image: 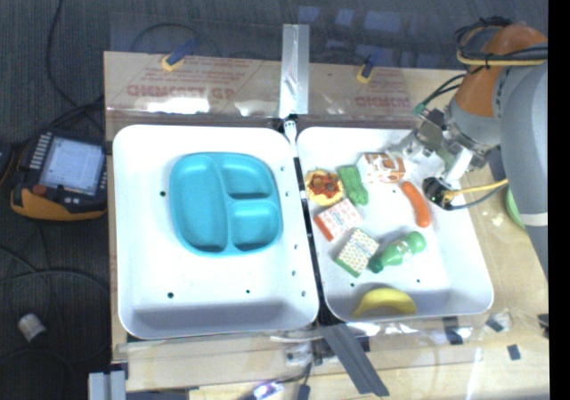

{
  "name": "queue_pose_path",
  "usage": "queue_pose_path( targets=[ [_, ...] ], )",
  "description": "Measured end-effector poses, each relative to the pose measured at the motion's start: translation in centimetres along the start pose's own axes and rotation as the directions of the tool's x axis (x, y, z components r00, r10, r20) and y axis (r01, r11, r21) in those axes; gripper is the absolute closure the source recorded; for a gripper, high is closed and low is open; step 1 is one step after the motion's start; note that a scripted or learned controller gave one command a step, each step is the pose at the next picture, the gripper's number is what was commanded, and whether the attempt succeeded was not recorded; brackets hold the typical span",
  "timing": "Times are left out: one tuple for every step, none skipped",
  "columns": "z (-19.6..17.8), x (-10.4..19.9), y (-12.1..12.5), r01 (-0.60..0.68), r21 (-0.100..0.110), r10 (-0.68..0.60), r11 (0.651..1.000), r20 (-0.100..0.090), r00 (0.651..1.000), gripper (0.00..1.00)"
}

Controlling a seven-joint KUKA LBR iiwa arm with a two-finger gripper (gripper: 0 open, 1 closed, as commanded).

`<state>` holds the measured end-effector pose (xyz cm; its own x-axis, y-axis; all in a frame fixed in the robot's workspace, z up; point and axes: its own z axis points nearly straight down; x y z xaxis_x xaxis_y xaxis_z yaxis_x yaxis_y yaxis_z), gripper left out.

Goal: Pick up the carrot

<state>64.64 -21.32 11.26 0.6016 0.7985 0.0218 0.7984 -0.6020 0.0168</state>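
1. The right bin (463, 287) holds all loose items; the left bin (142, 300) holds a blue divided plate (227, 202).
2. The carrot (416, 204) lies in the upper right of the right bin, near its right wall, with bare floor below it.
3. Its long axis runs from upper left to lower right, steeply, close to vertical in the frame.
4. The gripper (434, 160) hangs just above the carrot's upper end; whether it is released or clenched cannot be told.
5. Neighbours: a small carton (383, 167) just left, a green bottle (398, 251) below, a banana (386, 302) at the lower wall.
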Motion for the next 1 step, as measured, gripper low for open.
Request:
queue_pose_path(
  targets=[
    [0.14,-1.4,-4.01,0.204,-0.04,-0.204,0.978,0.007,0.979,0.0]
  ],
)
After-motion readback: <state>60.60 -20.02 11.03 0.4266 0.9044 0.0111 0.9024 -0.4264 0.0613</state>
